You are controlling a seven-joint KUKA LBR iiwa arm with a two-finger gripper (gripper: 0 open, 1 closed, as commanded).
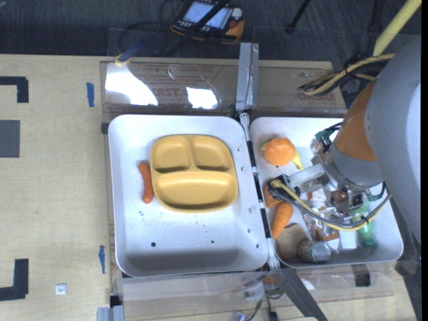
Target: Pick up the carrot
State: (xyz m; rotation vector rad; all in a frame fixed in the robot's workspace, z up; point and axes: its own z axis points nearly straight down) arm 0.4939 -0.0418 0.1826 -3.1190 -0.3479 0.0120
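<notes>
Carrot (pixel 281 217): lay in the right bin (pixel 394 246), near its left wall, below an orange fruit (pixel 279 151). Pincer (pixel 294 191): hovered just above the carrot; whether released or clenched could not be told. Status: not lifted; grasp and lift apparently remained.

The arm (pixel 401 105) was a thick, smooth cylinder of pale grey, rounded at its joints and wide enough to take up much of the right side of the view. Above the wrist ran an orange band (pixel 354 136), below which the casing turned a darker grey. The gripper (pixel 304 182) carried a light metallic block at its front, with dark hardware behind. Loose cables (pixel 321 212), yellow and black among them, looped under the wrist, and small green and reddish parts sat among the wiring by the mount.
</notes>
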